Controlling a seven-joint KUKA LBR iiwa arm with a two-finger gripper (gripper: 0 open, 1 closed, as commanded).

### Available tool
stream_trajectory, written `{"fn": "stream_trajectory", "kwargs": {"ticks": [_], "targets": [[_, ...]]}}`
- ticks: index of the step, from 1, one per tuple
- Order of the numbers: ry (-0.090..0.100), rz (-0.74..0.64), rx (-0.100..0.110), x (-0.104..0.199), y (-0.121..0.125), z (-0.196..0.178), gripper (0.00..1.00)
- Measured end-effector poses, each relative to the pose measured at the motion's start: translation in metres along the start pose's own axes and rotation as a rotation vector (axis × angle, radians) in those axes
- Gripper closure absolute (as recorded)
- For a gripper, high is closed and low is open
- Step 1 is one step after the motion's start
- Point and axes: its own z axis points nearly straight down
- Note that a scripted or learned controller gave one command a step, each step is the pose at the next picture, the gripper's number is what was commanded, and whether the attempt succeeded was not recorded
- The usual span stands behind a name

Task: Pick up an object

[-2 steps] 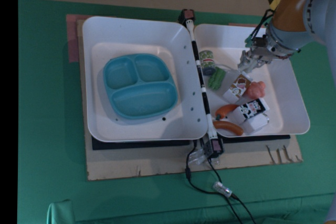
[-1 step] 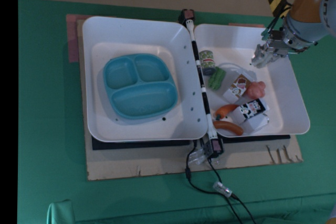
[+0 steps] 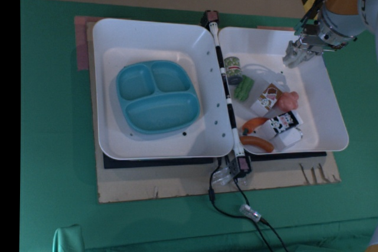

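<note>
Jaws [image 3: 293, 60] unreadable (metal, boxy), over right bin [image 3: 331, 97] | glossy teal divided plate [image 3: 157, 97] in left bin [image 3: 109, 38]

We note two bins side by side on the table [image 3: 53, 127], touching along a shared middle edge. The left bin [image 3: 118, 32] holds one divided plate [image 3: 157, 96], roughly centred. The right bin [image 3: 331, 121] holds a cluster toward its left and near part: a small can [image 3: 233, 69] farthest back, a pickle [image 3: 243, 88] just in front of it, then a carton [image 3: 267, 97] to the right with a rounded lump [image 3: 288, 101] touching its right side. Nearer us lie a second carton [image 3: 284, 128], a carrot [image 3: 255, 123] to its left, and a sausage [image 3: 257, 143] nearest the front wall. The gripper [image 3: 293, 59] hangs over the right bin's far part (well apart from the cluster). Cables [image 3: 248, 212] trail on the table in front of the bins.
</note>
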Motion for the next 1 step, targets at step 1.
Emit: {"fn": "stream_trajectory", "kwargs": {"ticks": [1], "targets": [[0.000, 0.000, 0.000, 0.0000, 0.0215, -0.0071, 1.00]]}}
